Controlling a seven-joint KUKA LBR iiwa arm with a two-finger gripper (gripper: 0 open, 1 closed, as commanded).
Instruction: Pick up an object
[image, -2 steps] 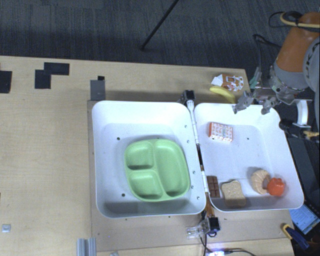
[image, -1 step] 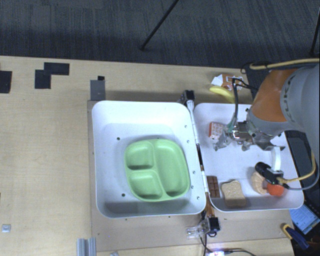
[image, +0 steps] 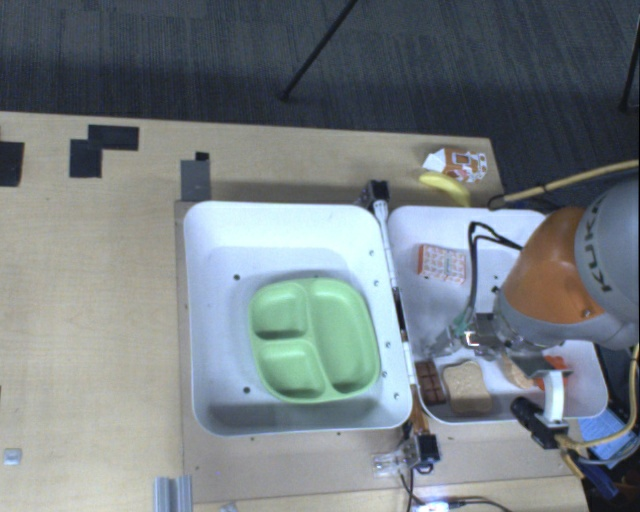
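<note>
tan rough-textured bread-slice-shaped object (image: 467, 385) lies at the near edge of the right shallow white plastic bin (image: 420, 235), with a small dark brown ridged chocolate-bar-like block (image: 430, 381) touching its left side. the two-finger gripper (image: 478, 338) sits just above the bread shape, low in the same bin; cannot tell how far it is open or whether it has anything, the wrist blocks it. grey arm with glossy orange rounded band (image: 548, 275) covers the bin's right half, black cable looped over it. small flat card with red-and-white grid print (image: 443, 263) lies further back in the right bin, apart from the gripper. a pale tan scrap and an orange-red bit (image: 553, 378) peek out under the arm to the right of the bread shape. left shallow white plastic bin (image: 215, 300) holds a light green smooth rounded-square plate with three compartments (image: 314, 338), roughly centred. on the light wood bench (image: 90, 350) behind the right bin: a yellow banana-shaped toy (image: 443, 184) touching a small white-and-orange printed packet (image: 460, 162). black square tape marks (image: 103, 147) at the bench's far left.
</note>
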